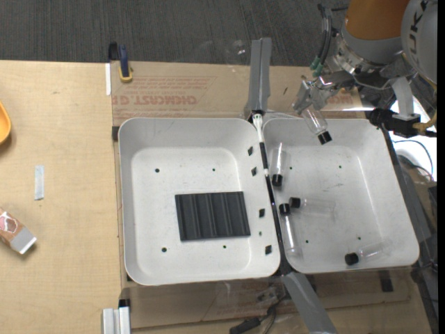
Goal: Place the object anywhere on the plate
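The gripper (pixel 314 97), at upper right of the frame, has its fingers clamped on a clear tube (pixel 316 124) with a black cap, hanging tilted above the right bin (pixel 389 186). The dark ridged plate (pixel 211 215) lies in the left bin (pixel 139 186). More tubes (pixel 277 164) lie in the right bin.

Arm (pixel 389 19) — grey, orange band just above the wrist — is reaching in from the right, its wrist sitting up and to the right of the gripper. Gripper (pixel 313 103) is pointing down and to the left, its fingers closing on a clear tube (pixel 316 125), which is hanging tilted below them — black cap at the lower end, farthest from the fingers.
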`<state>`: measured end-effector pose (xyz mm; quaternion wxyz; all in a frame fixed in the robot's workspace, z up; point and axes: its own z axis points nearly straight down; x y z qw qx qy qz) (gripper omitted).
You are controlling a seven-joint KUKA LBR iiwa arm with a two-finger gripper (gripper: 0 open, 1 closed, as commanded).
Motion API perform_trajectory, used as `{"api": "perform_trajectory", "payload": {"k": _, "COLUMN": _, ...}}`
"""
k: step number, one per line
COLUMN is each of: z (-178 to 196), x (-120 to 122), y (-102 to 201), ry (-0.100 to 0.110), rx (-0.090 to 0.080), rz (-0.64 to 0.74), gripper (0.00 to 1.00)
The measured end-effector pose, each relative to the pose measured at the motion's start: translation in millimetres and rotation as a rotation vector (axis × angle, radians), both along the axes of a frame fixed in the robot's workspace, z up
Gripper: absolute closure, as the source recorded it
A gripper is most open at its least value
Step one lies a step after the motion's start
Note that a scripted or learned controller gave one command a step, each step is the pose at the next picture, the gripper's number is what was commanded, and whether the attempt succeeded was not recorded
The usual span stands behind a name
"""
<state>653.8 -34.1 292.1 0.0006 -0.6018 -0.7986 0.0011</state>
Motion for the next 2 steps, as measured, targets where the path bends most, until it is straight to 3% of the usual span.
{"api": "perform_trajectory", "payload": {"k": 1, "z": -37.2, "x": 4.8, "y": 85.4, "ry": 0.001, "rx": -0.001, "rz": -0.109, "gripper": 1.0}}
{"api": "perform_trajectory", "payload": {"k": 2, "z": -30.0, "x": -81.2, "y": 109.6, "ry": -0.001, "rx": 0.001, "rz": 0.229, "gripper": 1.0}}
